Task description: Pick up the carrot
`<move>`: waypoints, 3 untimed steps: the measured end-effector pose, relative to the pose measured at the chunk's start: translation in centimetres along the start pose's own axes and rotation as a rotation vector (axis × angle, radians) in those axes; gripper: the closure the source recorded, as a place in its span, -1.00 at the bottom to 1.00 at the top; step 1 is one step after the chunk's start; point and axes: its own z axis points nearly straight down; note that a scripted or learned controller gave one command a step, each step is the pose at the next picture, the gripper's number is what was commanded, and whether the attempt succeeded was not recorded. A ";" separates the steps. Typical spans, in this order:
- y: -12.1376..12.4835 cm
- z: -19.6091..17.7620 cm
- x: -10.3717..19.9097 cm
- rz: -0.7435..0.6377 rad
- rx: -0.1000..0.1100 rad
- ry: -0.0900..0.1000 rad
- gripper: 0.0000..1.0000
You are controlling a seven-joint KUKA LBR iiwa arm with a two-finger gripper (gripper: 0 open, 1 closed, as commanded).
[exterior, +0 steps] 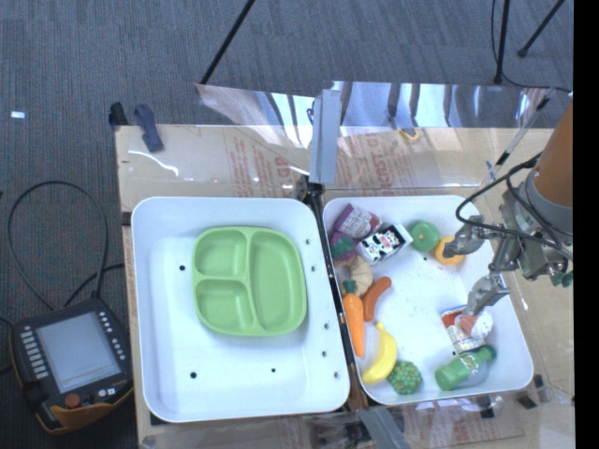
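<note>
Hand (487,293) at right bin's far side, finger state cannot be told. Carrot (354,321) judged light, rigid, smooth; best gripped mid-body across its width.

floor: grey carpet (94,45) | bench (234,162): taped brown | tripod legs (234,31) behind

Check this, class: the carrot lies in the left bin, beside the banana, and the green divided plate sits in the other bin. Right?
Not quite. The camera view shows the carrot in the right bin, beside the banana; the green divided plate sits in the left bin.
</note>
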 end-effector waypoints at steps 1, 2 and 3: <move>0.0 0.0 0.0 0.000 0.000 0.000 -1.00; -1.0 6.4 -6.3 0.063 0.000 -0.002 -1.00; -5.5 7.9 -5.8 0.069 0.012 -0.030 -1.00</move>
